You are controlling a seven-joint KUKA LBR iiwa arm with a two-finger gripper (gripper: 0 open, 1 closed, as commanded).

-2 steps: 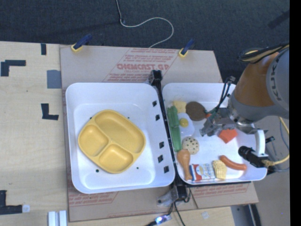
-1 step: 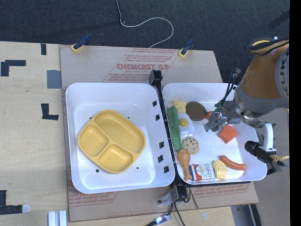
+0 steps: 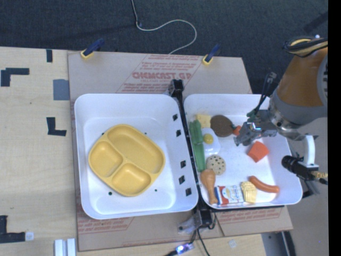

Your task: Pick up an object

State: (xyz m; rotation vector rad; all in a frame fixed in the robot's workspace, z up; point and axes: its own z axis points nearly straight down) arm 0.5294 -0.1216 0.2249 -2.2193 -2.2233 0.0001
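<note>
Nothing picked up yet
The gripper (image 3: 246, 134) hovers low in the right bin (image 3: 277, 103) beside the orange block (image 3: 258, 151) (grip width: cannot tell); grasp and lift remain.

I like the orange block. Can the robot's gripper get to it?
Probably yes. The gripper hovers in the right bin just beside the orange block, which lies apart from the other toys with nothing on top.
</note>
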